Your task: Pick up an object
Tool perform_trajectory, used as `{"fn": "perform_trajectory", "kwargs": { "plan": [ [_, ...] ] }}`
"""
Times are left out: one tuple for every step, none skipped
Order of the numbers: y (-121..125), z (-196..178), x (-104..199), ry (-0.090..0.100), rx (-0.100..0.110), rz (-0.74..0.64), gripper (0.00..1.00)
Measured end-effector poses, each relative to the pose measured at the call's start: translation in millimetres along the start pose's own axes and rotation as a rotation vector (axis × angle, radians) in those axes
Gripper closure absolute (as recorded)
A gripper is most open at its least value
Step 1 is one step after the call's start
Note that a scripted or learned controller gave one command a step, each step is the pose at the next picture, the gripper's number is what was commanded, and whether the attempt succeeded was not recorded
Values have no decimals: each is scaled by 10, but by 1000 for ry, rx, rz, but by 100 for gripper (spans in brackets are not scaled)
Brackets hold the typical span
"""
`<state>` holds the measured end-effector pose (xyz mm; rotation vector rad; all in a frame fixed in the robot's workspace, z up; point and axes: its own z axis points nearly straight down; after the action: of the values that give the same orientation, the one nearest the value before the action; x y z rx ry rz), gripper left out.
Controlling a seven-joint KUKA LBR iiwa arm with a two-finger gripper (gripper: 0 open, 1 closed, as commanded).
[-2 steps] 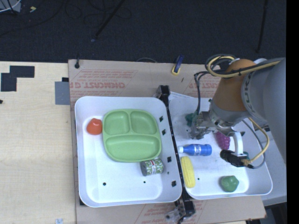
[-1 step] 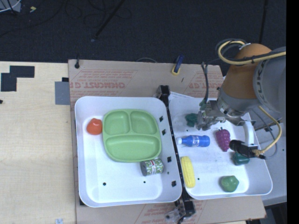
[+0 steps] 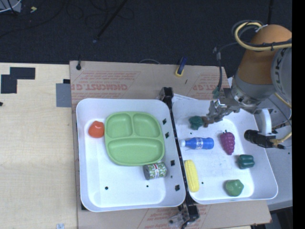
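arm (image 3: 267, 56): cut by right edge | end effector (image 3: 213, 114): fingertips blurred, perhaps touching teal object (image 3: 195, 123)

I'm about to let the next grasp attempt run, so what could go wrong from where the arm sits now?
Two risks, as far as the view shows:

1. The gripper hangs at the right bin's upper left, just beside the small dark teal toy. Coming down off-centre, it may nudge the toy instead of gripping it.

2. That toy lies close to the bin wall and the black divider, so a finger could strike the wall.
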<state>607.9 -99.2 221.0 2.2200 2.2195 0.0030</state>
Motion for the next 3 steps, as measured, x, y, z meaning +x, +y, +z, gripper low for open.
{"fn": "perform_trajectory", "kwargs": {
  "plan": [
    [0,-67,-11,1,4,-1,100],
    [-414,42,260,2,10,-2,100],
    [-796,-106,537,3,9,-2,100]
  ]
}}
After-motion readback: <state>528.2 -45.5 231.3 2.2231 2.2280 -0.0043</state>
